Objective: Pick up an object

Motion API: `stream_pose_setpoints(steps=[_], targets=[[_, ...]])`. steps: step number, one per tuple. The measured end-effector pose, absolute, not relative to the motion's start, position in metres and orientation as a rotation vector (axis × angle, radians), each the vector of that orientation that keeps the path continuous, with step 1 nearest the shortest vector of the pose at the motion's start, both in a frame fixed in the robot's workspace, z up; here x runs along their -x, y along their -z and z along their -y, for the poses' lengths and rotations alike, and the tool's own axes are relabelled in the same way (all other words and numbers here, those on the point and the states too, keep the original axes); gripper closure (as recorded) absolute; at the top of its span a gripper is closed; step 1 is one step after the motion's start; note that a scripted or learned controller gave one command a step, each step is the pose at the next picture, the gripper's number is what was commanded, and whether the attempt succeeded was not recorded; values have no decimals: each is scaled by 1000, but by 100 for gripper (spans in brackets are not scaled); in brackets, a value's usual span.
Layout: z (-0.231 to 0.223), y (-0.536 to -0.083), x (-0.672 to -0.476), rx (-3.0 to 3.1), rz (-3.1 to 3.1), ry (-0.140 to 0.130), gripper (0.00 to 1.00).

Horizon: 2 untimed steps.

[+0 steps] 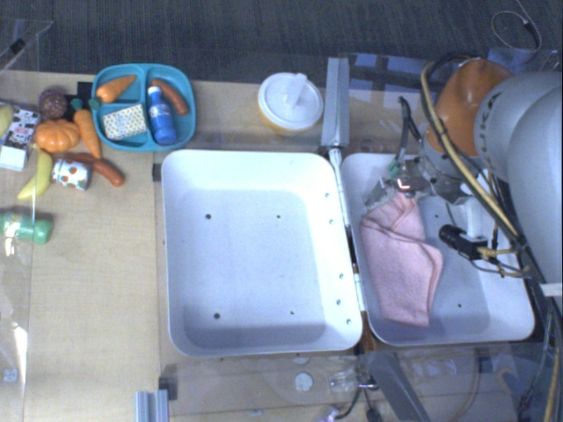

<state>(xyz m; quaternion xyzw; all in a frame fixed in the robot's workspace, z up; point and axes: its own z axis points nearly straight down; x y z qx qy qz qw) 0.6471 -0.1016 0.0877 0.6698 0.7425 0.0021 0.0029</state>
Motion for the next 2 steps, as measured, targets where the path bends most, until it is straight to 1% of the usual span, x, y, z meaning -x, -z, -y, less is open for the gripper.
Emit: stream_pose_setpoints(steps=[1,2], targets=[[102,-101,-649,-2094,-2326,-11,100],[62,-185,-647,-1721,-2626,-2,100]])
